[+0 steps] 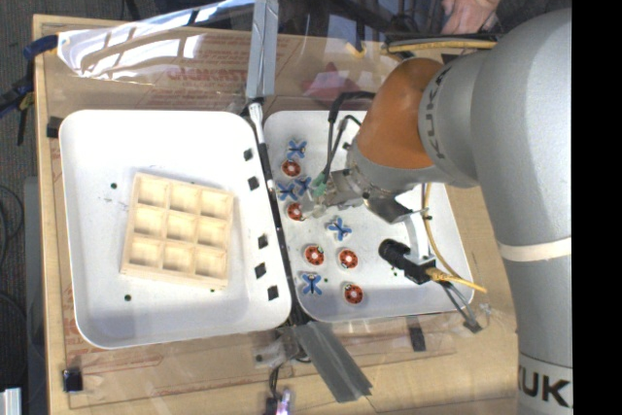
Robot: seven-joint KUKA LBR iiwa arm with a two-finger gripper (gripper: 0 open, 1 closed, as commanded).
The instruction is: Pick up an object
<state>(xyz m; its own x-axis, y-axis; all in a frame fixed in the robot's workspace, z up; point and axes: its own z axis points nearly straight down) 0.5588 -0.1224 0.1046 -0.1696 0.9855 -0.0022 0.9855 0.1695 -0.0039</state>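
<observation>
Left bin (87, 209): sitting on the left, bearing a pale wooden grid tray (179, 228) with nine square cells.
Right bin (447, 277): lying just beside it, scattered with small red discs (314, 255) and blue jacks (338, 228).
Pieces: spreading from the far left corner of the right bin toward its near edge; two discs and a jack are sitting near the gripper tip.
Gripper (319, 196): reaching down over the left part of the right bin; whether it is released or clenched, I cannot tell.
Handling: the pieces are looking light, stiff and small; a disc is probably best pinched across its rim, a jack across its arms, and either may skid on the smooth bin floor.
Hidden: the wrist is covering the bin's far right part.
</observation>
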